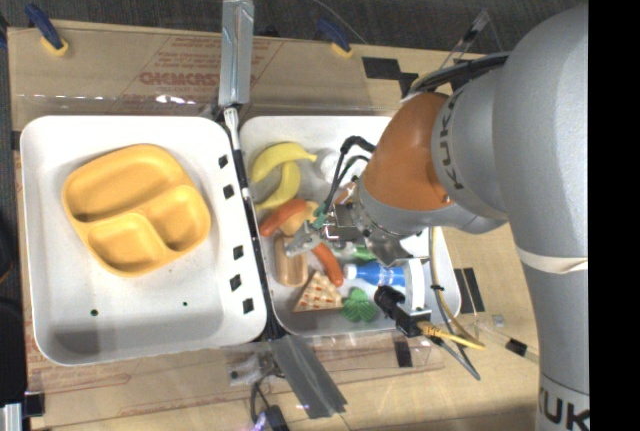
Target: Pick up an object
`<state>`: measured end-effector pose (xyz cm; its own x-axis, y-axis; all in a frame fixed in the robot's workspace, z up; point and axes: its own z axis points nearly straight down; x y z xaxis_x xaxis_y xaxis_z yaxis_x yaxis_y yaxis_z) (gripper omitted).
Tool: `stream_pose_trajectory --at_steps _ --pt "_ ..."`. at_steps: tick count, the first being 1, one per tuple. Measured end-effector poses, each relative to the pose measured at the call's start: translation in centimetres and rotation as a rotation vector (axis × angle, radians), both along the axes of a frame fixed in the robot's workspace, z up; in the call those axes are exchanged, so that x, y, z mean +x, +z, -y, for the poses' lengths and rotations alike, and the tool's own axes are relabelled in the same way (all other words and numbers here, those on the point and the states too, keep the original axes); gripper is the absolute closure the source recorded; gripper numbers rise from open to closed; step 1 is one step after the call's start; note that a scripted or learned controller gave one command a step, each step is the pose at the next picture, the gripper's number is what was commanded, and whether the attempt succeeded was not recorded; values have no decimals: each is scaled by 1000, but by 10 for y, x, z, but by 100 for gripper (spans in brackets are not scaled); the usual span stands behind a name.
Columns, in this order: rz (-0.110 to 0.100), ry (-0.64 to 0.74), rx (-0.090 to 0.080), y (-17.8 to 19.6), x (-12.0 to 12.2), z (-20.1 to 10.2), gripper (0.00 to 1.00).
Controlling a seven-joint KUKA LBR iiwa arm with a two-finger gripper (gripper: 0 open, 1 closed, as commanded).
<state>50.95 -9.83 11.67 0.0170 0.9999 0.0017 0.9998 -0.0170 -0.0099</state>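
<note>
The right bin (300, 132) holds a pile of toy food. A yellow banana (278, 169) lies at the back, with a red-orange sausage (285, 216) just in front of it. Nearer the front are a brown cylinder (291, 267), an orange carrot (331, 264), a pizza slice (318, 294), a green leafy piece (360, 306) and a blue-and-white bottle (385, 274). My gripper (305, 241) is low in this bin, among the sausage, the brown cylinder and the carrot. The wrist hides the middle of the bin behind it.
The left bin (120, 329) holds a yellow divided plate (135, 207) in its back half. A raised divider (245, 239) with black clips separates the bins. The grey arm covers the right bin's right side.
</note>
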Motion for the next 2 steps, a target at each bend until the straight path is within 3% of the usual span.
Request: stream_pose_trajectory --at_steps 1,2 --pt "13 23 0 -22 -7 15 0" --pt "22 30 2 -7 -3 13 100"
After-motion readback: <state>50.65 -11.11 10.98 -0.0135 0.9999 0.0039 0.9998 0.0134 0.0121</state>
